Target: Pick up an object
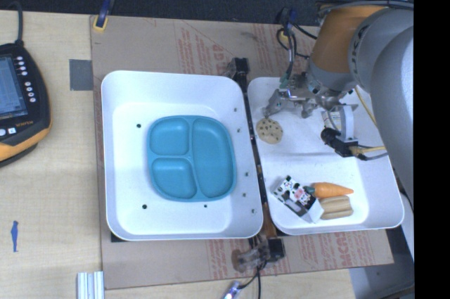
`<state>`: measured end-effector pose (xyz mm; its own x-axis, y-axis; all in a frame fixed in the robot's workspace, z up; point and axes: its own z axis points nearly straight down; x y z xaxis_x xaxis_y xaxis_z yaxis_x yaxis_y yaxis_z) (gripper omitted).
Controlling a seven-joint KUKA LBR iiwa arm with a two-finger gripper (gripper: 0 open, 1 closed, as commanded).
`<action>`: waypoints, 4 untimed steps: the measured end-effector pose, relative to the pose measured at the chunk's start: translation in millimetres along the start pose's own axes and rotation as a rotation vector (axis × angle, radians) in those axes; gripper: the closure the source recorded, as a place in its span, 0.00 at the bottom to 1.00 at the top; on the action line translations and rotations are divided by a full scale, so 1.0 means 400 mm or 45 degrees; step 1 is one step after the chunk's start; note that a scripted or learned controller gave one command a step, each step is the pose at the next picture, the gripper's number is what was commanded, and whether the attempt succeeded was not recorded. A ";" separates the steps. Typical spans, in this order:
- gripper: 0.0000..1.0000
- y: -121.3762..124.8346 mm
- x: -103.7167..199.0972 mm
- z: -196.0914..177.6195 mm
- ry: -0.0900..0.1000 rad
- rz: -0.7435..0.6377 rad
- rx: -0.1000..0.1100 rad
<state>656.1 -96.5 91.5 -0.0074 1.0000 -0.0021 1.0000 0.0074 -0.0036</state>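
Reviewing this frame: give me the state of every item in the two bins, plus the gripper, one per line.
blue divided plate: lying flat in the left bin, nothing on it.
cookie: flat on the right bin floor, just below the gripper, not held.
carrot: lying on its side.
wooden block: lying beside the carrot.
black-and-white toy: resting beside the carrot.
gripper: low over the right bin's far end.
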 end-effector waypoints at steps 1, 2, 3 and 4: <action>0.00 0.000 0.009 -0.001 0.001 0.001 0.001; 0.00 0.000 0.009 -0.001 0.001 0.001 0.001; 0.00 0.000 0.006 -0.001 0.001 0.003 0.001; 0.00 -0.028 -0.004 0.000 0.000 0.001 0.002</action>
<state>644.8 -98.3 91.6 -0.0062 1.0000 -0.0023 1.0000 0.0062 -0.0055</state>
